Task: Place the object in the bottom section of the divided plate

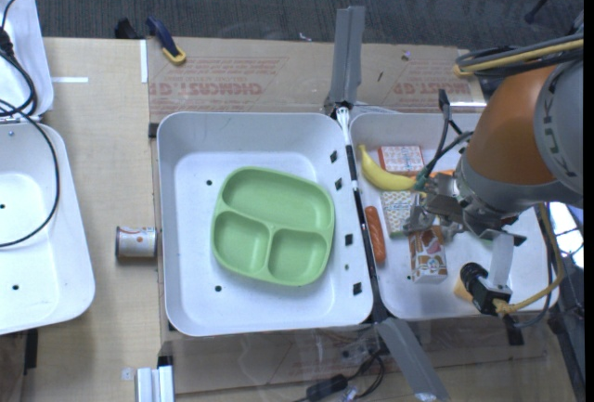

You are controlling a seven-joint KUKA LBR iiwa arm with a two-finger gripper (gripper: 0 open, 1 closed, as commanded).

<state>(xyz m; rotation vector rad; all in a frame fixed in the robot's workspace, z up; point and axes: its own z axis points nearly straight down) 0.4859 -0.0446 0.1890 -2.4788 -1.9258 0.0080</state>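
Small printed carton (429, 258) stands in your right white bin (529, 298), just under the gripper (429, 222); I cannot tell its state. Your green divided plate (273, 226) sits in the left bin (186, 205).

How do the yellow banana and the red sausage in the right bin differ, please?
The curved yellow banana bends, while the straight red sausage runs straight. The banana is thicker; the sausage is slimmer. The banana lies toward the far end of the shallow white right bin, the sausage along its left wall. Both lie flat in that bin.
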